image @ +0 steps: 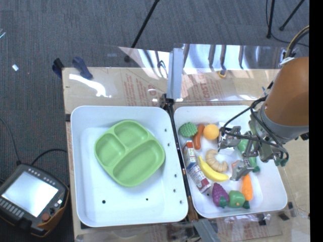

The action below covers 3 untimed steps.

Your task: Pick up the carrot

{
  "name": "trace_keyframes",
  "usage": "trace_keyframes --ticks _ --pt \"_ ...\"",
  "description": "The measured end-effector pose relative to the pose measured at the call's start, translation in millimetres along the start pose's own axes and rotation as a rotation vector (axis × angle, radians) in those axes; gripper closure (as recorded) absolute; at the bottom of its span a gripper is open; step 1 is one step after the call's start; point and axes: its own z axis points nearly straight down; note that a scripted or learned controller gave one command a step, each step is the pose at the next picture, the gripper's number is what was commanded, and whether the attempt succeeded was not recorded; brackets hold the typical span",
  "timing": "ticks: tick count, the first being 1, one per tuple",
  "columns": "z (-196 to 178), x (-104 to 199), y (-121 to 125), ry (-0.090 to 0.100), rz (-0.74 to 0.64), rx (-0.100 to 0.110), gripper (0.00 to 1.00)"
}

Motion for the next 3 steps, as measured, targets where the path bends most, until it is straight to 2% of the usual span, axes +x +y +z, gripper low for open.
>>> trace_keyframes --ticks 1,2,3 --pt "21 -2 -2 -0.026 0.003 0.005 0.00" --pt "159 5 -15 0.009 -0.041 -0.003 0.00" --pt "120 -31 -77 -0.014 -0.332 0.003 0.00"
